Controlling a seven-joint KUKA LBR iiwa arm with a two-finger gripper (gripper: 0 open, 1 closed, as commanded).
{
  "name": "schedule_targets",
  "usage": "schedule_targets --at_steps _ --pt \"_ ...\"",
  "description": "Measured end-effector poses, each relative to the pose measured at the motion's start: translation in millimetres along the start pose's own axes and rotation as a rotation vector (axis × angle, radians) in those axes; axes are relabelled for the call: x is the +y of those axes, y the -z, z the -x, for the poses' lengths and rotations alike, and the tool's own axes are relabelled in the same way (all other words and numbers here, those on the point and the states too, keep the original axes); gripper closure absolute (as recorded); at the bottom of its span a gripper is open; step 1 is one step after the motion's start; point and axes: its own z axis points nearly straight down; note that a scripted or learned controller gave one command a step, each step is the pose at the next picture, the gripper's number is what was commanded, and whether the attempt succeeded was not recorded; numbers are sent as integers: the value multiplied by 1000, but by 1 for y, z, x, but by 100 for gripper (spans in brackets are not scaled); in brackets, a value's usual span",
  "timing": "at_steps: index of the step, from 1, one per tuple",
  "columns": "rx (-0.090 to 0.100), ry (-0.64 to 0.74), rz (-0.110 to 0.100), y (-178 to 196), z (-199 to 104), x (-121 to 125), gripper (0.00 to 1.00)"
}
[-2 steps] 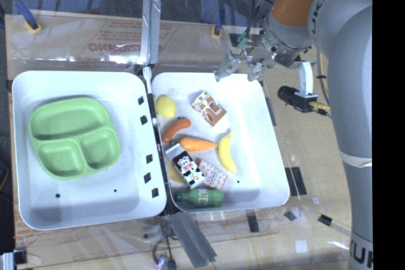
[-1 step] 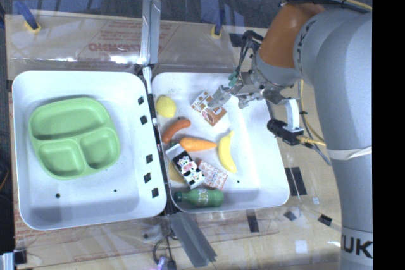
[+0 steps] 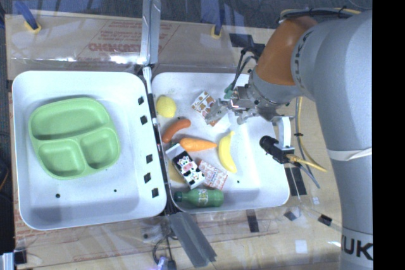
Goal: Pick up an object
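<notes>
The gripper (image 3: 229, 104) hangs low over the right-hand bin (image 3: 269, 190), but its fingers are too small and cluttered against the metal wrist to read; whether they are spread or closed cannot be told, and nothing is clearly seen between them. Taking the banana (image 3: 226, 152) as the landmark, the gripper sits just above and beyond it, near a small patterned packet (image 3: 202, 102) that lies up and to the banana's left.

The step in hand looks like the approach or the closing on a target, most likely that packet or the banana itself; no pick is confirmed. The next move would call for a clean descent onto one item, a firm close, and a straight lift clear of the neighbours.

Left of the banana lies a tapered orange carrot (image 3: 199, 144), smooth and matte, and beyond it a second, stubbier orange piece (image 3: 175, 129). Further up-left sits a round yellow lemon (image 3: 166, 106). Below-left of the banana are a black-and-white carton (image 3: 187, 169) and a flat printed pouch (image 3: 213, 176), both boxy and glossy; beneath them lies a green bottle (image 3: 200, 198) on its side. Far left of the banana, in the other bin (image 3: 38, 82), rests a pale green divided tray (image 3: 74, 136) of smooth plastic.
</notes>
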Motion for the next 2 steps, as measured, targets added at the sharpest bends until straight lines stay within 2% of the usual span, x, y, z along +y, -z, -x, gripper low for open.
schedule_targets --at_steps 1,2 --pt "0 -309 5 -36 -35 48 0" --pt "1 -300 2 -26 -37 48 100"
